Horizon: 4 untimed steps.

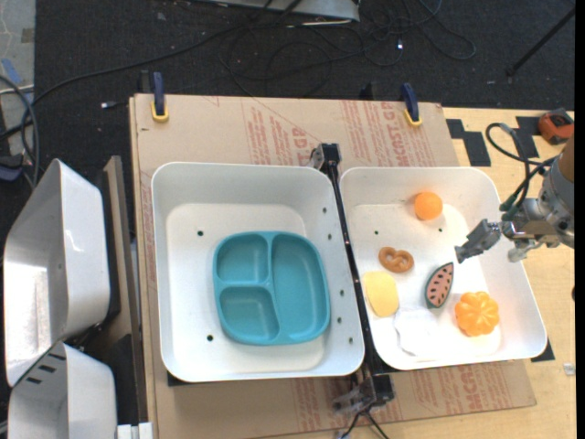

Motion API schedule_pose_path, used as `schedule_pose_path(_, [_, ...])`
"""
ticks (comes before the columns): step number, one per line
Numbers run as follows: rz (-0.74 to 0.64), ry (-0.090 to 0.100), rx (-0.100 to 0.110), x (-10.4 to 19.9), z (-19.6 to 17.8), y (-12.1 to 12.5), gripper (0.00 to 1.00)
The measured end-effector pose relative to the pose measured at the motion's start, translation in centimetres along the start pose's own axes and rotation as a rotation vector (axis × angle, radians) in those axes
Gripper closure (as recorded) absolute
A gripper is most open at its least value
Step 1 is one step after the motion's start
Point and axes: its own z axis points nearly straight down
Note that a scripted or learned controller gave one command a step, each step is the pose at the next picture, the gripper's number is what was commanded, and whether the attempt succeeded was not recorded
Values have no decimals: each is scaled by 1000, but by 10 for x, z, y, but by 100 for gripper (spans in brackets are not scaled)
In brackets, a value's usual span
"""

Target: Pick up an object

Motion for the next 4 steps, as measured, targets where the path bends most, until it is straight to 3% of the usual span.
schedule_pose_path(1, [-4,-2,-11,1,-6,2,0])
schedule_pose_path(4, [-2,-1,-7,-12,150,8,0])
